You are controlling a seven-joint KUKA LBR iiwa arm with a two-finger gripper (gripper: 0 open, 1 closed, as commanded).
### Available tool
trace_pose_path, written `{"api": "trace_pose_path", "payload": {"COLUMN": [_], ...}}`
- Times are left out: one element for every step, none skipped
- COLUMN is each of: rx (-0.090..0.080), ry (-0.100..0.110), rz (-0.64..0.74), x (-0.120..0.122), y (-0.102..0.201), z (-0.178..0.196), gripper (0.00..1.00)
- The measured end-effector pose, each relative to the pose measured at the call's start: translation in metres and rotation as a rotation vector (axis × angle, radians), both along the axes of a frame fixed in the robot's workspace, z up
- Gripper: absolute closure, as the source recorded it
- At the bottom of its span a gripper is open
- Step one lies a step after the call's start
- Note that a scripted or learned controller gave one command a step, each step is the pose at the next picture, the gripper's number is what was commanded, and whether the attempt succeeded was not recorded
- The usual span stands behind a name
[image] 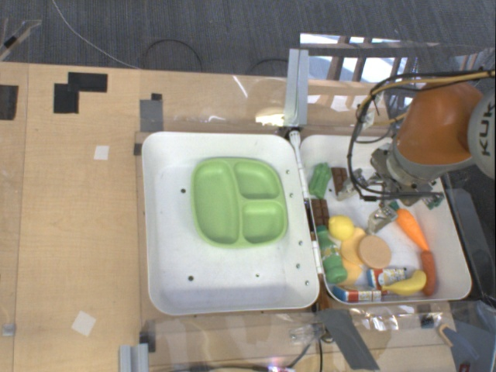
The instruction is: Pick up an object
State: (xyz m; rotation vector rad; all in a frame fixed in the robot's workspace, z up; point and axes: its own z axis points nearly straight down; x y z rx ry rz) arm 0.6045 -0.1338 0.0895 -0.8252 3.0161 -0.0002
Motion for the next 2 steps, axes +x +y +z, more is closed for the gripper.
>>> {"api": "trace_pose_path", "payload": {"rx": [-0.01,-0.007], "ry": [-0.001,-0.002], "rz": [0.332,0.207], "x": [0.022,-0.031], "y": [-0.07,-0.071], "z": [0.017,0.0], "gripper": [0.0,0.0]}}
